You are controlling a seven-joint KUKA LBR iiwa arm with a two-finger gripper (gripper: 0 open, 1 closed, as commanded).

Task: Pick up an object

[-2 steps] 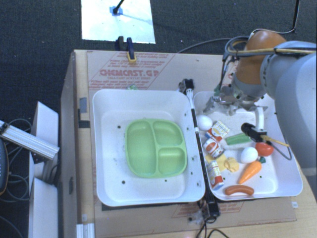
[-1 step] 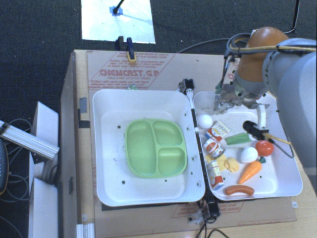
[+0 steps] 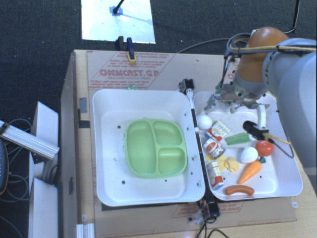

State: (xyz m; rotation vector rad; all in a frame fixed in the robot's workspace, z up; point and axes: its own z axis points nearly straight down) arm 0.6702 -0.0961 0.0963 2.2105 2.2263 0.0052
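Two white bins sit side by side: the left bin point(image 3: 106, 133) holds one green divided plate point(image 3: 156, 148), the right bin point(image 3: 287, 175) a crowd of small toys — two white eggs point(image 3: 204, 121), one tomato point(image 3: 264, 148), one carrot point(image 3: 250, 171), one sausage point(image 3: 239, 190), one green vegetable point(image 3: 238, 139), and a few small packets point(image 3: 213, 148) too blurred to name. The gripper point(image 3: 233, 97) hangs over the right bin's far end, near the upper egg; I cannot tell how its jaws stand, as the grey-and-orange arm point(image 3: 277, 58) covers much of it.
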